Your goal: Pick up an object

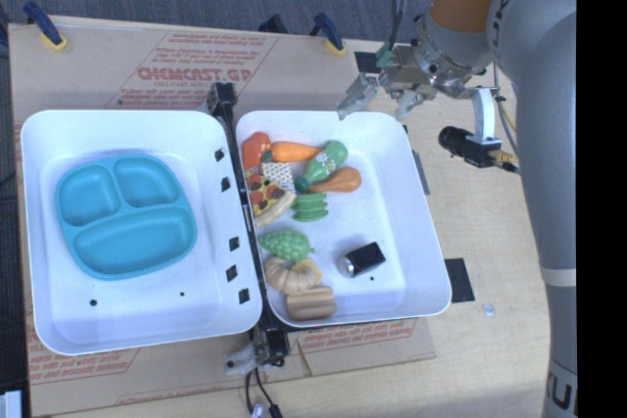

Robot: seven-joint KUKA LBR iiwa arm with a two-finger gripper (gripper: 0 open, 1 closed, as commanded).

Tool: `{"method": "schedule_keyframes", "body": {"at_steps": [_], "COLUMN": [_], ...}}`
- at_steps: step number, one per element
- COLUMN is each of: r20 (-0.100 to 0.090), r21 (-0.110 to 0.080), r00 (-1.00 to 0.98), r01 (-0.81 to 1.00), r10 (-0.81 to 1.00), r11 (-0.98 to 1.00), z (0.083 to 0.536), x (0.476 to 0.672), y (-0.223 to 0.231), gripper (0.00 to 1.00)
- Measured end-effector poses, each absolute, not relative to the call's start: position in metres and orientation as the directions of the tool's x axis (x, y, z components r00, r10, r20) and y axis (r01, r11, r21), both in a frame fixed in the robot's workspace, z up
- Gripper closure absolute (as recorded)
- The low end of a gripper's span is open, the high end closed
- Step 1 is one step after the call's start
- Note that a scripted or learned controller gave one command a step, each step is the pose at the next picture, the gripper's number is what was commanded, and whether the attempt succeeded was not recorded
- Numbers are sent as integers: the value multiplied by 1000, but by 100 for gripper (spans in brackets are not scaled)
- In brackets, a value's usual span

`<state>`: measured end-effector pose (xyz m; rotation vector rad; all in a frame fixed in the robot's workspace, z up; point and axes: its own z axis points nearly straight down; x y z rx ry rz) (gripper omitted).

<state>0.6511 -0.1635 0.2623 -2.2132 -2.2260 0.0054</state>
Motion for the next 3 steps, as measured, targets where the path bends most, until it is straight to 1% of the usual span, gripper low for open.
{"method": "schedule_keyframes", "body": {"at_steps": [1,2,3], "r20": [2,-13,-28], "r21": [-5,6,10], "r00": [-343,-585,-565], "r01": [939,811,825], "r10": [939,811,825], "r11": [343,585,565], "z": [159,99,101], "x": [656,635,613], "y": [-132,-125,-109], "gripper": [0,0,0]}}
